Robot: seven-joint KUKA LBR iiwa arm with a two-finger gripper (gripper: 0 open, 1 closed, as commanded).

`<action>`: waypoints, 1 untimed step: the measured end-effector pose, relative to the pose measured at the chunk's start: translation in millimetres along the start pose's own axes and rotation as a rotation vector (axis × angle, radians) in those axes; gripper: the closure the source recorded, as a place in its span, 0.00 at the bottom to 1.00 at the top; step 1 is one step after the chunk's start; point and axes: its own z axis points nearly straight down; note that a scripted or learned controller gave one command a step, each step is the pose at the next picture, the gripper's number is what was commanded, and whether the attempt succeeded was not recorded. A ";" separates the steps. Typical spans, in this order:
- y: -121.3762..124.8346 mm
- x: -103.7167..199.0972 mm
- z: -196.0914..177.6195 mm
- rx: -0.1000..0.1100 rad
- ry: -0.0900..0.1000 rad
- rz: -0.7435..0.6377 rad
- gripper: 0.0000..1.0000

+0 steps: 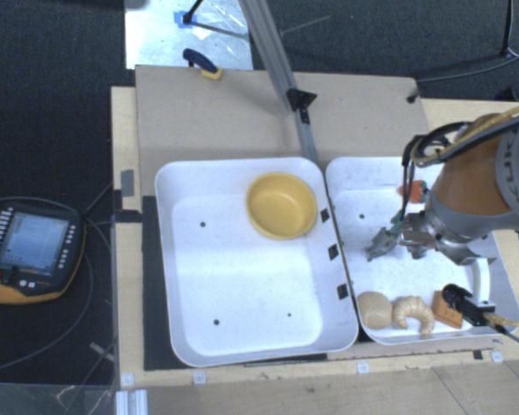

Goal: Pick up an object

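- The tool [382, 247] hangs over the right bin [356, 176], near its left wall; whether it is released or clenched, I cannot tell.
- A yellow bowl [282, 205] sits in the left bin [242, 318], at its far right corner.
- A bun [374, 309], a croissant [414, 312] and an orange block [446, 315] lie in a row along the right bin's near edge, apart from the tool.

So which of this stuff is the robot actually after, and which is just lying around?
For the job:
- gripper, over the right bin
- roll, croissant and orange block along that bin's near edge
- yellow bowl in the left bin

Just lying about:
- handheld controller on the floor
- metal pole
- blue and yellow clamp
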 end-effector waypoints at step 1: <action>1.2 0.3 -12.5 -0.005 0.000 -0.001 1.00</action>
